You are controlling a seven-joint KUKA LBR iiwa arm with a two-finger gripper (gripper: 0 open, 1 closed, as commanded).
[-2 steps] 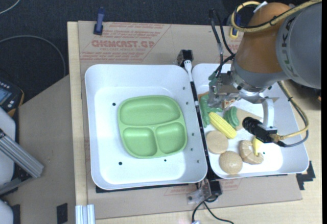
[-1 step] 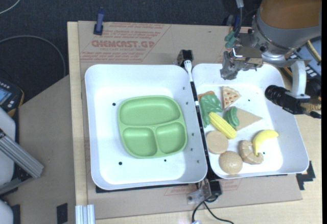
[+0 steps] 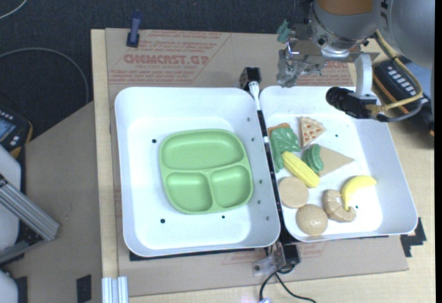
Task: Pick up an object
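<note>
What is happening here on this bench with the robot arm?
A grey robot arm with an orange band reaches in from the right. Its end effector hangs above the far edge of the right bin, holding nothing that can be seen. That bin carries toy food: a corn cob, a banana, a pizza slice and some round pieces. The left bin holds a green divided tray. Nothing is picked up yet.
</note>
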